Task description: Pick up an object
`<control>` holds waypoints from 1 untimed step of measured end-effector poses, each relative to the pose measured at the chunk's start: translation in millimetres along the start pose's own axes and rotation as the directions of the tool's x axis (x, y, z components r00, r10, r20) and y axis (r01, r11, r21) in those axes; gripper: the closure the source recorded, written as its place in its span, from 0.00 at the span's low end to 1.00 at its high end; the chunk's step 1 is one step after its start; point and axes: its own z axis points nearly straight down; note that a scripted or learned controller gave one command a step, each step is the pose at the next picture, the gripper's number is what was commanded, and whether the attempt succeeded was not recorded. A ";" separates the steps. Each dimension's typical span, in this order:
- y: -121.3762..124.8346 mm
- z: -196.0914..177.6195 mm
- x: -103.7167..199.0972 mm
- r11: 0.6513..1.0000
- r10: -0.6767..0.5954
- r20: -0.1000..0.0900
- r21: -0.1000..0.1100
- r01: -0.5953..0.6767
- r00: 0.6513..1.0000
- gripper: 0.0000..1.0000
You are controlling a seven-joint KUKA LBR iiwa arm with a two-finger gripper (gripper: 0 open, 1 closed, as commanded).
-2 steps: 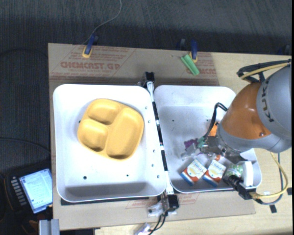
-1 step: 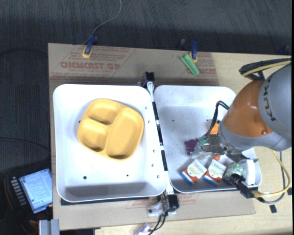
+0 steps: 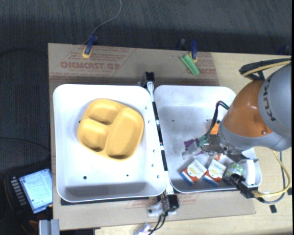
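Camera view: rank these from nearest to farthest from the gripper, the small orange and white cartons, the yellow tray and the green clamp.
From the gripper:
1. Small orange and white cartons, just below it in the right bin.
2. Green clamp, on the bench's far edge.
3. Yellow tray, in the left bin.

The arm (image 3: 255,119) covered the hand and part of the right bin (image 3: 186,106). A purple scrap (image 3: 190,144) beside it was too small to identify.

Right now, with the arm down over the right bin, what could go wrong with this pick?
1. Two small cartons lie side by side, seemingly touching; the hand might catch both or neither.
2. They sit near the right bin's front wall, which could block the hand.
3. The arm's cable hangs close to the items.
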 end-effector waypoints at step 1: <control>0.8 -9.6 0.0 1.000 0.000 0.000 0.000 0.000 1.000 1.00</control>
